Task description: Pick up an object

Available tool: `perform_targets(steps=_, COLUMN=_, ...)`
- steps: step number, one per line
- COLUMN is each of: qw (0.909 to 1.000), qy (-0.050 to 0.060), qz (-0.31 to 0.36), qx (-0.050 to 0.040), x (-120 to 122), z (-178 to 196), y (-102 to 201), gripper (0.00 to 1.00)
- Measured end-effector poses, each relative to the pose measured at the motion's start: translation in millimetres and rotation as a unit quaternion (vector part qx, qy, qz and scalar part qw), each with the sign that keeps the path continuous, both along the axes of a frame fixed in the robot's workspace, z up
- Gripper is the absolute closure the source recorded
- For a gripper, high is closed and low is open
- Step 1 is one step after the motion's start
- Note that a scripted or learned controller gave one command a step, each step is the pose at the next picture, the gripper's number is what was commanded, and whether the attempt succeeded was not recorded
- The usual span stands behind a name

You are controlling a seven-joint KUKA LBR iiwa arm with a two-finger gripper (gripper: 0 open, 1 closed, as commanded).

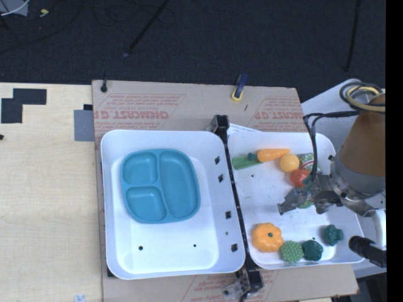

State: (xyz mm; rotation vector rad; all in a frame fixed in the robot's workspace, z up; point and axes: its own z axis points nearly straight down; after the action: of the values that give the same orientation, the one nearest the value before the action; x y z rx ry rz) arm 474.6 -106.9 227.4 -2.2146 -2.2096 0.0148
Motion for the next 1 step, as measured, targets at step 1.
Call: perform_targets(steps=1, qw=1.0, qy=-0.006, qz=0.001, qx=-0.0006, x=2.3, z=5.9, y=-0.2, gripper=0.0)
